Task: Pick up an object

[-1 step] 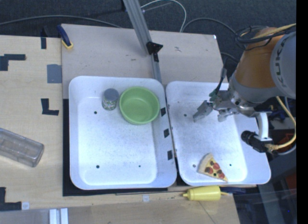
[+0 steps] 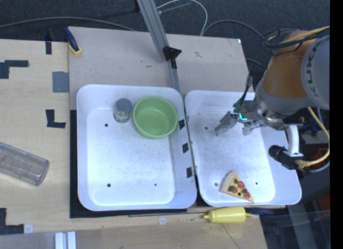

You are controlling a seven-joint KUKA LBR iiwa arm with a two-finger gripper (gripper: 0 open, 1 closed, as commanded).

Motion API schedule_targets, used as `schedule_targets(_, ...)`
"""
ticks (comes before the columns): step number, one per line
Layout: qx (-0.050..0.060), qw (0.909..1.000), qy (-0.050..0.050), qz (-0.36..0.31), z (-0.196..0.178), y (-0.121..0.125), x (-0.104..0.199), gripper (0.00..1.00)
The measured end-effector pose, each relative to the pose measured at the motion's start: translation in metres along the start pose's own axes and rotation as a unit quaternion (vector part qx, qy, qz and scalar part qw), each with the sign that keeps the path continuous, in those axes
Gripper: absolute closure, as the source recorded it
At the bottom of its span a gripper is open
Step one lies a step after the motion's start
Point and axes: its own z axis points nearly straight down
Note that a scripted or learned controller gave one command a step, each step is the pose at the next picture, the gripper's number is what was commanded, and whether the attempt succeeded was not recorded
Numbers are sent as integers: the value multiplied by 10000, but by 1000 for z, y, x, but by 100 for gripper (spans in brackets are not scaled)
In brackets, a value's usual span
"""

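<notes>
1. Firstly, at the far left of the desk [image 2: 32, 135] a clear plastic container [image 2: 21, 163] lies on its side, well apart from both bins.
2. A blue and yellow clip-like item [image 2: 73, 41] lies near the desk's upper left, on the lighter board.
3. The left bin [image 2: 96, 189] holds two items in its upper part: a small grey-lidded jar [image 2: 122, 110] standing upright, and a green bowl [image 2: 155, 117] just beside it on the right, mouth upward.
4. A grey metal pole [image 2: 153, 17] slants down from the top and ends near the seam between the two bins.
5. The right bin [image 2: 278, 189] holds a pizza slice toy [image 2: 236, 186] near its lower edge, lying flat with its point toward the upper left.
6. A yellow bottle-shaped item [image 2: 226, 215] lies on its side on the desk, just outside the right bin's lower rim.
7. The tool [image 2: 234, 124] hangs over the upper middle of the right bin, well apart from the pizza slice. Its fingers appear spread, one [image 2: 222, 127] pointing lower left, with nothing between them.
8. The arm [image 2: 289, 76] enters from the right, its orange band above the wrist.
</notes>
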Motion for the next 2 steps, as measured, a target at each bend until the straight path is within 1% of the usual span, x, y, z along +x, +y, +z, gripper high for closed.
schedule_targets(1,32,10000,0,9,62,-3,-6,0)
schedule_targets(2,-15,10000,-11,6,111,-3,-6,0)
